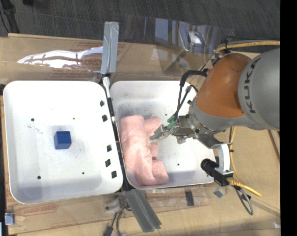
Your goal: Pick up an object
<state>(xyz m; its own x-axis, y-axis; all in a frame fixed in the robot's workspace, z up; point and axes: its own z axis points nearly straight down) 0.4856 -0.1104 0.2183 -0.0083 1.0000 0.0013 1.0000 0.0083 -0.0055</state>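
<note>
Fingers (157, 134) touch the pink cloth (138, 149); their opening cannot be told.

- A pink cloth (138, 149), soft and thick like a small towel, lies crumpled in the right bin (138, 90).
- It stretches along that bin's left wall, from about mid-height down to the near edge, in a long rumpled roll.
- A shorter fold branches off its upper part toward the bin's middle, and its lower end curls into a rounded lump.
- A small blue cube (63, 139) sits flat on the floor of the left bin (20, 95), left of centre, alone and well apart from the walls.
</note>
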